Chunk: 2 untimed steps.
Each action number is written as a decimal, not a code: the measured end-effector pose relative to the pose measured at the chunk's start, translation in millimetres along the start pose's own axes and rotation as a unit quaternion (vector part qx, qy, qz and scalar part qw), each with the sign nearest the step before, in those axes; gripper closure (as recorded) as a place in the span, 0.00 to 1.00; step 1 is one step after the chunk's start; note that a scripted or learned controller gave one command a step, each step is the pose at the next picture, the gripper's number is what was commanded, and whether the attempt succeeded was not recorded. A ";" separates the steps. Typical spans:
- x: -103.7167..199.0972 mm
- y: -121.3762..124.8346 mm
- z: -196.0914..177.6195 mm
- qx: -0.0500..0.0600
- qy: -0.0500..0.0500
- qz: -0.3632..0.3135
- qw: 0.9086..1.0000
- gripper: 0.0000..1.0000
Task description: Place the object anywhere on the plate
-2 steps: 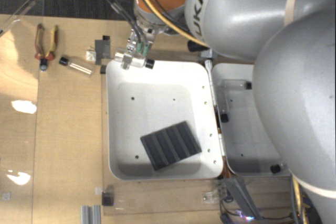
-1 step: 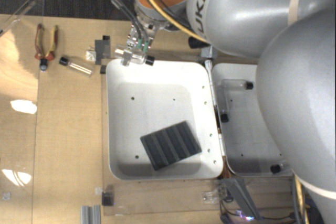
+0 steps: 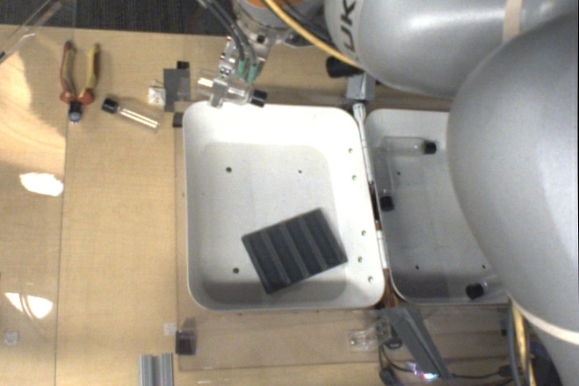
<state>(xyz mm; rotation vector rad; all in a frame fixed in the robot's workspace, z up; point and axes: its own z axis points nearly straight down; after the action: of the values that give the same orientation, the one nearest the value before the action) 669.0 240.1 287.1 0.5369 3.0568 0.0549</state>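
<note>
The camera view looks down on a wooden table (image 3: 109, 230) with two white bins side by side. The left bin (image 3: 276, 136) sits in the middle of the frame; the right bin (image 3: 425, 221) lies just beside it, partly covered by the arm.

In the left bin, toward its lower edge, lies a dark ribbed plate (image 3: 294, 250), flat on the floor of the bin and turned at a slant. Nothing rests on it. No loose object can be made out in either bin.

The grey arm (image 3: 452, 4) fills the upper right of the frame, with its orange band at the top centre. The gripper (image 3: 233, 86) hangs above the upper left corner of the left bin, over its rim, well apart from the plate. Whether it is released or clenched cannot be told; its tip is small and cluttered with cables, and nothing can be seen held in it.

On the table in the upper left lie pliers (image 3: 78, 79) with red handles, and near them a small clear vial (image 3: 129, 111) with a dark cap. A small black block (image 3: 185, 342) sits by the lower left corner of the left bin.
</note>
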 end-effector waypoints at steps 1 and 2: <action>-1.2 1.5 -12.3 -0.003 -0.002 0.000 1.000 1.00; -2.4 2.9 -24.3 -0.006 -0.005 0.000 1.000 1.00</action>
<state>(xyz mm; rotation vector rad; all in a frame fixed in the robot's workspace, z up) 671.2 241.4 311.5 0.5344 3.0452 0.0697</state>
